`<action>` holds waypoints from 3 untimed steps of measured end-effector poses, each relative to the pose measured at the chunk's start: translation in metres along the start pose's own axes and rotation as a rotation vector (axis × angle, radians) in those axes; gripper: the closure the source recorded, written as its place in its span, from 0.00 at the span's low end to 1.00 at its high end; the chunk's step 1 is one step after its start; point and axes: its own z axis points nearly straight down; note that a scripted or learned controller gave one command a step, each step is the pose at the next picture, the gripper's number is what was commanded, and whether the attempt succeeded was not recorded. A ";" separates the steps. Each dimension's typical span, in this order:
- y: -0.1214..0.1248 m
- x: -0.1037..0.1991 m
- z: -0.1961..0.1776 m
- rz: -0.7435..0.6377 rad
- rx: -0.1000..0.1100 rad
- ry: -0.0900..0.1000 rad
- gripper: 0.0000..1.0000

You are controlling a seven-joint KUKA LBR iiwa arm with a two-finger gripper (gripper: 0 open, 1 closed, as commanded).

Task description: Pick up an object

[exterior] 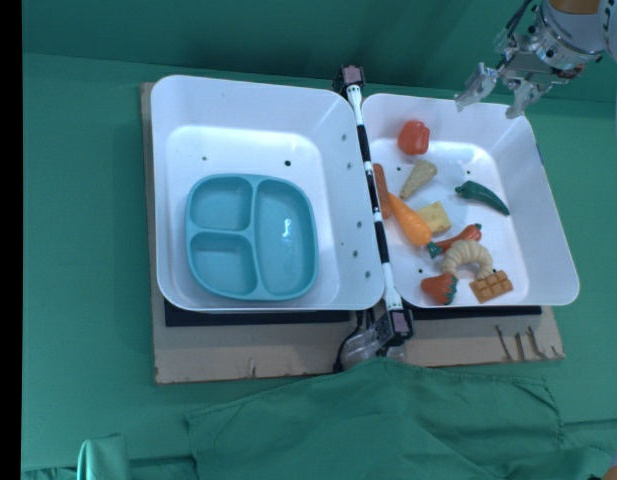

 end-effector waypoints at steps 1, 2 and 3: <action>0.001 -0.001 -0.015 0.002 -0.007 -0.003 1.00; 0.001 -0.001 -0.014 0.002 -0.006 -0.003 0.00; 0.002 -0.001 -0.029 0.004 -0.014 -0.006 1.00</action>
